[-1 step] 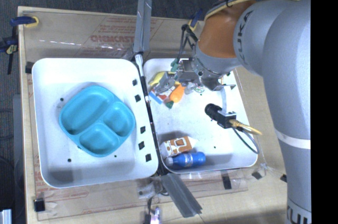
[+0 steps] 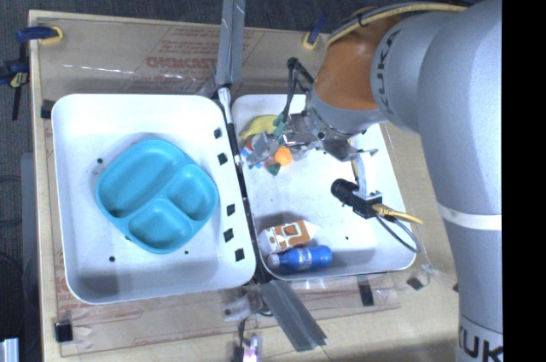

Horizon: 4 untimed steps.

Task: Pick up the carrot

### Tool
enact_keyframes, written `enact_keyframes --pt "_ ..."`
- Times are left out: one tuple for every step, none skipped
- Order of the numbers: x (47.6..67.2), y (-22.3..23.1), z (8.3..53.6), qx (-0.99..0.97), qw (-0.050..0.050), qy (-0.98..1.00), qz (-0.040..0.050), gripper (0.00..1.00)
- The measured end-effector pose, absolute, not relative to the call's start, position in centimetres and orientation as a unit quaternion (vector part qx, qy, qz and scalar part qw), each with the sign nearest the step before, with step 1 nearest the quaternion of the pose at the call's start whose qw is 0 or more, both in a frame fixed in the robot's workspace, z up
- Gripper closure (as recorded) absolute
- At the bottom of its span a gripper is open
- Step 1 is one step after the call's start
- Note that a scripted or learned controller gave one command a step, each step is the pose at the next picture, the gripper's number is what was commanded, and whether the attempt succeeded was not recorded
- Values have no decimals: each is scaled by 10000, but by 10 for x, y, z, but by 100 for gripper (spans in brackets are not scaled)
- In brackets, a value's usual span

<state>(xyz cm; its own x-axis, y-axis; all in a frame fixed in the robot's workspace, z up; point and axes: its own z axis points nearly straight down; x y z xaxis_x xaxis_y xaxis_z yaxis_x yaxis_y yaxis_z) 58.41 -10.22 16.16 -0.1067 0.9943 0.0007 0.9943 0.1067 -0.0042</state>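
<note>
**Down at the carrot, but we can't call it a grab yet**

Starting big: the arm (image 2: 426, 61) reaches in from the right and hangs over the right bin (image 2: 384, 253); the left bin (image 2: 77, 266) on the same table (image 2: 111, 40) just holds a blue divided tray (image 2: 158, 194), nothing to do with us here.

In the right bin, a small carton (image 2: 286, 235) and a blue bottle (image 2: 303, 258) sit touching near the front wall; something yellow (image 2: 258, 126) lies in the far left corner.

The carrot (image 2: 281, 155) is the small orange bit with green at one end, just below that yellow thing, close to the bin's left wall; the gripper (image 2: 286, 140) sits right on top of it, and we honestly can't tell how it stands or whether it has hold of anything.

So we'd say we're at the grasp step; next move needs a firm close on the carrot alone, clear of its yellow neighbour, then a straight lift.
</note>
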Motion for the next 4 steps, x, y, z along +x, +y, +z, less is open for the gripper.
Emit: enact_keyframes --pt "593 -117 120 -6497 -23 -7602 -5 0" --pt "605 -168 92 -6315 4 -7754 6 0" --pt "657 -180 93 -7636 10 -6457 7 0" --pt "654 -179 100 -7620 58 -6475 60 100"
